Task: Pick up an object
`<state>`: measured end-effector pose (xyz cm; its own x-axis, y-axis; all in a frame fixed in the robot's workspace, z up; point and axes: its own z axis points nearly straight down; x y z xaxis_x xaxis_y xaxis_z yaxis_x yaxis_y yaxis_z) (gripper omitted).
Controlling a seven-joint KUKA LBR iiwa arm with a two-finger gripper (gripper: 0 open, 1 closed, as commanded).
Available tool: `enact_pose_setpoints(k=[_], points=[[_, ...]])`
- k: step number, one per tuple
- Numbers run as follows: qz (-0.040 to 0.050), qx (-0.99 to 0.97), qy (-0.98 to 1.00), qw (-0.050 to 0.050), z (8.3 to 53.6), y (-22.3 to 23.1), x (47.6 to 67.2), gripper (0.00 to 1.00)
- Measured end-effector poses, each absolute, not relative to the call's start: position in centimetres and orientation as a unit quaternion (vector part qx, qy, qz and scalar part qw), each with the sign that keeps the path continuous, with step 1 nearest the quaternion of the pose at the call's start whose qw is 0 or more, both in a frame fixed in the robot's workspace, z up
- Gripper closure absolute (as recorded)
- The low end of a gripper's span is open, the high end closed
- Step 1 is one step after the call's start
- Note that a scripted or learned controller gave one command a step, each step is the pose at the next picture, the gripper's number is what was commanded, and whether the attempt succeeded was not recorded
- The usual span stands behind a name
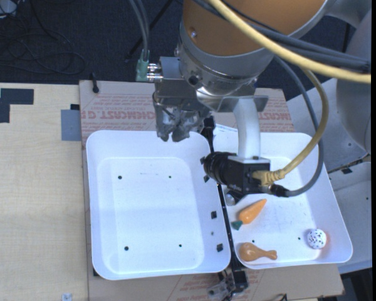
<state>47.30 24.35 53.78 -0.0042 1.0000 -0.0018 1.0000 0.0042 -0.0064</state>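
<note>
Carrot toy point(252, 211), orange with a green tip, lies in the right bin point(329, 187) near its left wall, and that looks like the nearest candidate for a pick. Just below it sits a tan pear-shaped piece point(257, 252) against the front rim, and a white speckled ball point(316, 238) rests in the front right corner, well apart from both. The hand point(173, 125) hangs over the back edge of the left bin point(150, 256), nowhere near any of these, and nothing is visible between its fingers; whether they are spread or clenched, I cannot tell from this angle. Now the risks: the arm's black module point(235, 171) and yellow cable point(294, 162) hang just above the carrot toy, so a low sweep across the divider could nudge it or snag. The carrot toy tapers and lies at a slant, so a grip off its thick end may squeeze it out sideways. The ball would roll at the lightest touch, and the tan piece hugs the rim, leaving little finger room.
</note>
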Motion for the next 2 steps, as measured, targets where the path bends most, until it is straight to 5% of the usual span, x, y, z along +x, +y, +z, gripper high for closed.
enact_pose_setpoints(k=[2], points=[[0.0019,-0.707,-0.707,0.000,53.7,24.4,54.4,1.00]])
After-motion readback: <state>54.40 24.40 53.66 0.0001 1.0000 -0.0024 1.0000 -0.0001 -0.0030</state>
